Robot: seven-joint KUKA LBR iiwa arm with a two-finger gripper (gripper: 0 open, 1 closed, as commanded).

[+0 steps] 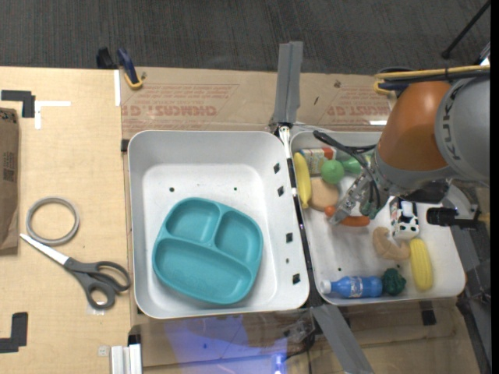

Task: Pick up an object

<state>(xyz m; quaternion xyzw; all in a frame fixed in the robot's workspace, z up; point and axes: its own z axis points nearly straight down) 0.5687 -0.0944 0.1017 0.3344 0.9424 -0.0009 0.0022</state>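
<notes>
The right bin (343,259) holds several small things. A yellow banana (302,179) lies along its left wall, next to a green ball (333,171) and a tan rounded piece (323,199). My gripper (352,206) hangs low over the bin's middle, right above a red-orange item (356,221), which it partly hides. To the right are a black-and-white cow toy (404,220), a beige piece (387,245) and a yellow corn cob (421,263). A blue bottle (355,287) and a green broccoli toy (394,281) lie along the front wall.
The left bin (195,158) holds a teal divided plate (208,249). On the bench to the left lie scissors (86,271), a tape roll (52,220) and a brown bag (8,178). The arm's orange band (417,127) looms over the right bin's back.
</notes>
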